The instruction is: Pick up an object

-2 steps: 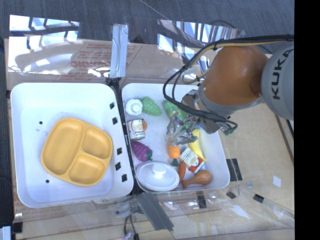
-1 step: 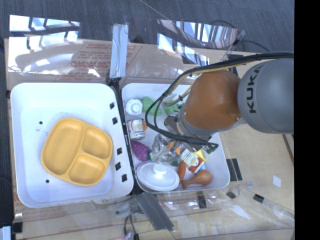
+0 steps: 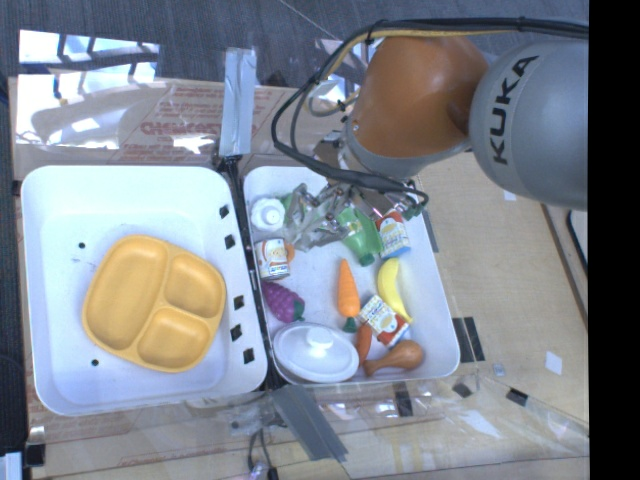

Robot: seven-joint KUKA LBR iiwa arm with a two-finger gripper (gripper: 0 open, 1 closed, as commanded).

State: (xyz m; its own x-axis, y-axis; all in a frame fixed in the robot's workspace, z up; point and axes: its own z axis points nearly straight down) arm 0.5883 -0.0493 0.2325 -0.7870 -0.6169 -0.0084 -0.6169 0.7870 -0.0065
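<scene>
Since the gripper hangs low in the top half of the right bin, your nearest pick is whatever sits right beside it. That's the green bottle, just to the claw's right in view and tilted, its long axis running down toward the carrot. I can't tell how the claw is set; the metal parts blur together under the orange wrist, and nothing is visibly held.

Other candidates:
- white round cap, just left of the claw, smooth plastic
- small can, below-left, printed label
- banana, curved, glossy yellow, long axis roughly up-down
- purple grapes, bumpy
- white lidded bowl and brown drumstick, well apart at the near end

The left bin holds a yellow divided tray, matte plastic, far from the claw. You'd likely want the green bottle: nearest, narrow body.
</scene>
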